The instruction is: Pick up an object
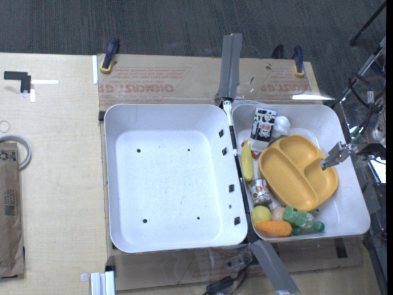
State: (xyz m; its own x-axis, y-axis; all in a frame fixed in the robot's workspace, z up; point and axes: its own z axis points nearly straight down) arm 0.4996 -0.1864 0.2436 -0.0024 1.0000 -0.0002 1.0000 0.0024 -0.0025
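gripper [331,158] at right bin's [350,134] right edge, over glossy yellow divided plate [298,171], finger state unclear, left bin [116,165] open

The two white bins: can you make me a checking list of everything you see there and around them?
Surface: wooden bench with cardboard under two white bins; blue clamps hold the cardboard.
Job's things: right bin holds a yellow divided plate, banana, carrot, green toy, small can, black-and-white box.
Clutter: left bin has small dark specks.
Hand: hand at the plate's right rim; grip too small to judge.
Cables: dark cables at the bench's front edge.
Surroundings: dark carpet; brown bag on the far left.
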